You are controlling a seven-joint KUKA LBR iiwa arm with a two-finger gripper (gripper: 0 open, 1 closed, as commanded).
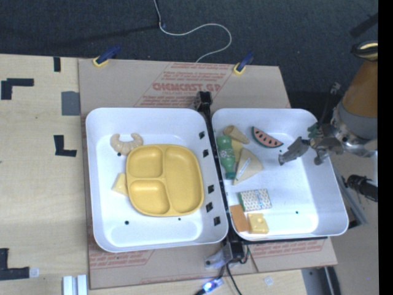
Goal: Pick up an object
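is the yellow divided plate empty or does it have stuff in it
Empty: all three compartments of the yellow plate show bare yellow. The croissant lies beside it in the left bin.

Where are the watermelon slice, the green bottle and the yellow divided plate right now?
watermelon slice (266, 138): camera view, on its red flesh.
green bottle (226, 155): camera view, on the middle of its body.
yellow divided plate (164, 179): camera view, on the ridge where its compartments meet.

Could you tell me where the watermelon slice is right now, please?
The watermelon slice lies in the right bin, near its far edge, right of the green bottle and left of the gripper.
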